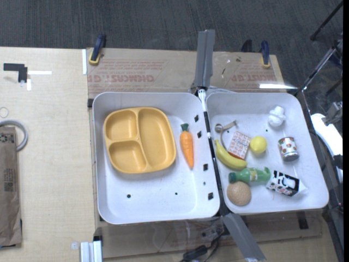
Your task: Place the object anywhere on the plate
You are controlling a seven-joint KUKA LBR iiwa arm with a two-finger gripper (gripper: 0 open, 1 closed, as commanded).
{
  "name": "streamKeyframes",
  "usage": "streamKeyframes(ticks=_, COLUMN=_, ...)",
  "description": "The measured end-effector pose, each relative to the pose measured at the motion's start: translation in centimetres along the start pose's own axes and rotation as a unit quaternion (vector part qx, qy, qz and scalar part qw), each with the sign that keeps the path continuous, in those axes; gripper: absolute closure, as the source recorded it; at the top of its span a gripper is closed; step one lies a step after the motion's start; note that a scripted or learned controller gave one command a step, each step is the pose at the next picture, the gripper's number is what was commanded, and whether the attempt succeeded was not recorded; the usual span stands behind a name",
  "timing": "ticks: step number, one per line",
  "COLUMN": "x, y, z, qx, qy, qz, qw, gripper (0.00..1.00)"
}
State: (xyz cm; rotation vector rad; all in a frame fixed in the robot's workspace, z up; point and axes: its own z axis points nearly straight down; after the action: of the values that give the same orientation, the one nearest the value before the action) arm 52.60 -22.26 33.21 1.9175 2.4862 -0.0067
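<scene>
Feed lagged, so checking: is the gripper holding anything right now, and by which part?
Cannot be told. The carrot lies in the left bin beside the plate, nothing gripping it.

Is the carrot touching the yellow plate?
Apart. The camera view shows a strip of white bin floor between the carrot and the plate's right rim.

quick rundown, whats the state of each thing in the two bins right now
plate: in left bin, flat, nothing in its three sections
carrot: lying in left bin beside the plate, not on it
banana: lying in right bin
lemon: right bin, beside the small box
small box: lying flat
can: on its side
green bottle: lying down
brown ball: resting near bin's front edge
white object: right bin's far corner
black-and-white carton: lying tilted
</scene>
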Motion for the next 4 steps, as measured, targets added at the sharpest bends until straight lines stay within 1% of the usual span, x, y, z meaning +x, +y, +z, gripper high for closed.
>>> streamKeyframes(ticks=1, x=3.1, y=0.5, z=1.8, qx=-0.001, qy=0.002, qz=-0.140, qw=0.9902, gripper=1.00)
streamKeyframes(ticks=2, x=3.8, y=0.8, z=-2.6, qx=-0.002, qy=0.000, qz=-0.076, qw=0.9971, gripper=1.00)
streamKeyframes(ticks=3, x=2.8, y=1.4, z=-1.9, qx=0.000, qy=0.001, qz=0.044, qw=0.9990, gripper=1.00)
streamKeyframes(ticks=4, x=2.8, y=1.4, z=-1.9, qx=0.000, qy=0.001, qz=0.044, qw=0.9990, gripper=0.00)
